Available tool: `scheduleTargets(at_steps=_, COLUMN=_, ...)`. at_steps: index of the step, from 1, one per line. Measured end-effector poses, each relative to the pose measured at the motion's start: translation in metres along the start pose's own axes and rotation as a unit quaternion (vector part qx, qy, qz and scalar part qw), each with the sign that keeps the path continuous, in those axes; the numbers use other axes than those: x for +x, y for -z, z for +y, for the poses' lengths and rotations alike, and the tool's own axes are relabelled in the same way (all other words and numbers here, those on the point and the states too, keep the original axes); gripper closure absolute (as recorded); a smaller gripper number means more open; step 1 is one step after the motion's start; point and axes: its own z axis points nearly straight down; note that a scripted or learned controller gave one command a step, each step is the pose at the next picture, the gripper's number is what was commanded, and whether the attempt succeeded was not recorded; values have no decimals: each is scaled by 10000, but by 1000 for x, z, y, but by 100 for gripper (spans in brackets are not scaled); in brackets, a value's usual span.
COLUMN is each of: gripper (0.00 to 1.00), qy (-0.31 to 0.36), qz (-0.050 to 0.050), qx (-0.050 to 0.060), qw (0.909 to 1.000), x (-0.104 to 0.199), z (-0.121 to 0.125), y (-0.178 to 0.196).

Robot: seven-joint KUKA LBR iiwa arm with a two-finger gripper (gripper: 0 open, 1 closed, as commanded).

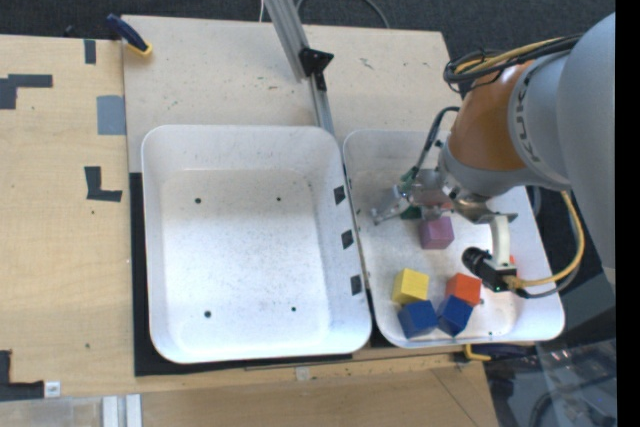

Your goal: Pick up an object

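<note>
Down in the right bin [372, 155], the gripper [425, 198] hangs just above the purple cube [436, 233]. The wrist hides the jaws from the camera, so I cannot tell whether it is released or clenched, and nothing shows as held.

The purple cube looks like the likeliest pick, lying directly below the gripper and apart from the rest. Beyond the purple cube, toward the bin's near edge, sit a yellow cube [410, 285], an orange cube [463, 289] and two blue cubes [418, 318], all bunched and touching or nearly so.

The risks, as I judge them: a descent slightly off centre could land one side on the cube's top and tip or shove it away. If it slides toward the cluster, a clean grasp gets harder. The left bin [160, 155] lies well apart from the purple cube.
</note>
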Motion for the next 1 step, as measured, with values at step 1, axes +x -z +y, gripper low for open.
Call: scheduleTargets(at_steps=1, gripper=100, qy=8, qz=9, qx=5, qw=10000, x=2, z=0, y=8)
